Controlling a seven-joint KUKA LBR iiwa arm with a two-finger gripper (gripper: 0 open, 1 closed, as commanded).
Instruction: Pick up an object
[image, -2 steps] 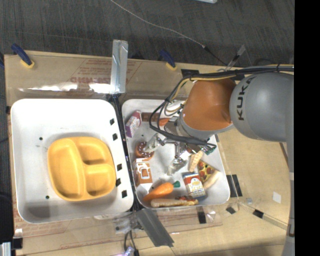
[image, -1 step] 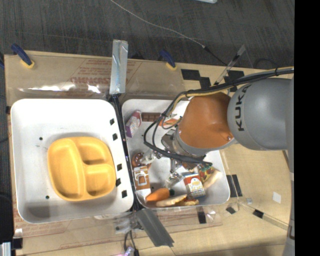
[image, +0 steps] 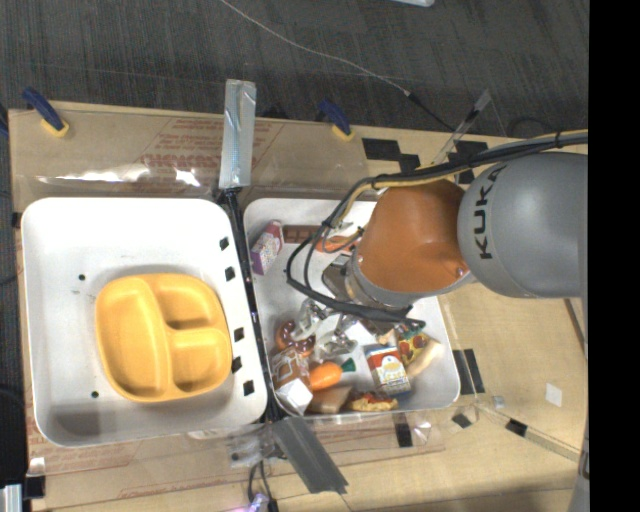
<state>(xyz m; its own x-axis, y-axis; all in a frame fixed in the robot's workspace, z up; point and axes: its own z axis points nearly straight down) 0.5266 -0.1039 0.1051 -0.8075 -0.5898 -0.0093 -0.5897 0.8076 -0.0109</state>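
Two shallow white bins sit side by side on the table (image: 520, 330), which is covered in brown board. The left bin (image: 60, 260) is smooth white plastic with rounded corners and holds one thing: a yellow divided tray (image: 160, 335), matte and softly moulded, with one long compartment on its left and two smaller ones on its right. It lies flat, a little below the bin's middle.

The right bin (image: 300, 212) holds a jumble of small toy foods, gathered mostly in its lower half. A purple carton (image: 264, 248) leans against the left wall near the top. Lower down lie a glossy orange carrot-like piece (image: 325, 377), a small can with a red and white label (image: 388, 368), a white boxy carton (image: 293, 395) at the bottom left corner, and a flat slice with red toppings (image: 418, 350) toward the right wall. A brown, lumpy piece (image: 292, 334) sits by the left wall. These lie touching or overlapping one another.

The grey arm (image: 530, 225) reaches in from the right, its orange band (image: 410, 240) hanging over the upper middle of the right bin, with black cables looped beside it. The tool (image: 335, 325) points down into the pile, just above the carrot piece and the can. It is metal and seems to be among the objects, but the wrist hides much of it, so whether it is open or closed cannot be told, nor whether anything sits between it.
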